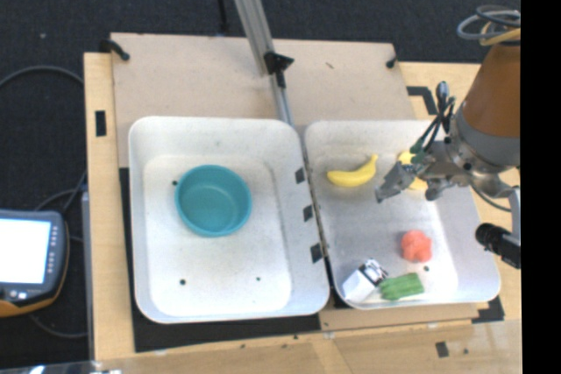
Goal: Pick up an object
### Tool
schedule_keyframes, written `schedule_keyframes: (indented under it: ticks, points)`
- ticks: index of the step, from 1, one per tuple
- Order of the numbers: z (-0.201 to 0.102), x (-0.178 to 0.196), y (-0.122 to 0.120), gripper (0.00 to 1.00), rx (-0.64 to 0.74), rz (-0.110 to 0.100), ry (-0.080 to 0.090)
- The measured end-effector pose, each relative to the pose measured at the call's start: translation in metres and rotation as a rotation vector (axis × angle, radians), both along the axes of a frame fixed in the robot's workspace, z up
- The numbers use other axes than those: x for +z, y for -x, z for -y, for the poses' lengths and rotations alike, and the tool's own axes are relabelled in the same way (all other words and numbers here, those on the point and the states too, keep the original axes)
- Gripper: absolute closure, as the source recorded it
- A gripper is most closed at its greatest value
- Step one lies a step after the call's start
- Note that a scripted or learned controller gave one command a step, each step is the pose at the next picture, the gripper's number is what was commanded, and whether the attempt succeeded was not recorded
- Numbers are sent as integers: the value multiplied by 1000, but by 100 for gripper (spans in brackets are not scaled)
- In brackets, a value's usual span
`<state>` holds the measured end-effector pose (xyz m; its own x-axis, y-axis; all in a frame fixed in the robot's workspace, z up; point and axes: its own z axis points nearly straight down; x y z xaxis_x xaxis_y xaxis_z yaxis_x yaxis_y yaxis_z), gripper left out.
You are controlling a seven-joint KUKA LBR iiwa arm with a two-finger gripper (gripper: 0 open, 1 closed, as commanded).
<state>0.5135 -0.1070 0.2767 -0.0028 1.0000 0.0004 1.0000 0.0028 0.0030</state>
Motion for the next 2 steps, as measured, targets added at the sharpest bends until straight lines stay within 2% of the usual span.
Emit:
schedule_keyframes:
  ticks: [1, 2]
  points:
    - [0, 0, 0, 0, -2, 1, 0]
    - [5, -44, -5, 0, -4, -5, 2]
